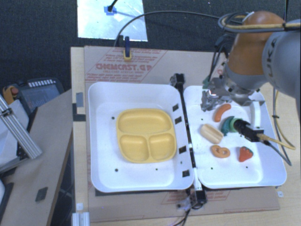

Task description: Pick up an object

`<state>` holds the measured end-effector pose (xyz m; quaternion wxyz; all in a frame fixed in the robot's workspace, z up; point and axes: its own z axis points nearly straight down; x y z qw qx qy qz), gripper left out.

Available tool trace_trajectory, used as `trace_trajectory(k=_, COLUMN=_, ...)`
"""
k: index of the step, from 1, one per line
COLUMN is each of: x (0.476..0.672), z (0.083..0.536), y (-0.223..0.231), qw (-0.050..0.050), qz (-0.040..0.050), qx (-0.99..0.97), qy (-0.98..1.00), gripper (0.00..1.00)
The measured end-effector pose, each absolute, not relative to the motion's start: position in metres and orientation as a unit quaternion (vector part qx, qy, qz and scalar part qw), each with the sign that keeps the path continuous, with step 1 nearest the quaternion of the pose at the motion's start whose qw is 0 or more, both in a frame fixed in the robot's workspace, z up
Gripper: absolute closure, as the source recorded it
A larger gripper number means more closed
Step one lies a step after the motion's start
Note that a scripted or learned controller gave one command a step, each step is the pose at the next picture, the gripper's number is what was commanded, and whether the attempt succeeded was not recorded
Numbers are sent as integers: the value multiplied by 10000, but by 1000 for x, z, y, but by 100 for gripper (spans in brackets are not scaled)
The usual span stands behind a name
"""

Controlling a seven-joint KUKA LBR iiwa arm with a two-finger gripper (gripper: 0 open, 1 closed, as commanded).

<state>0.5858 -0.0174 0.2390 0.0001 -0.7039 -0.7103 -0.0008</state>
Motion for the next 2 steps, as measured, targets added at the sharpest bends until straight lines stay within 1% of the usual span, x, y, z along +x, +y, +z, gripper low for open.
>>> trace_trajectory(k=1, x=585, z=242, y=41, qw=1, qz=-13, qx=-7034, qy=-7108, gripper=100)
trace_trajectory(k=2, x=591, z=224, y=93, qw=2, qz=-9, qx=-7038, qy=-7104, gripper=100)
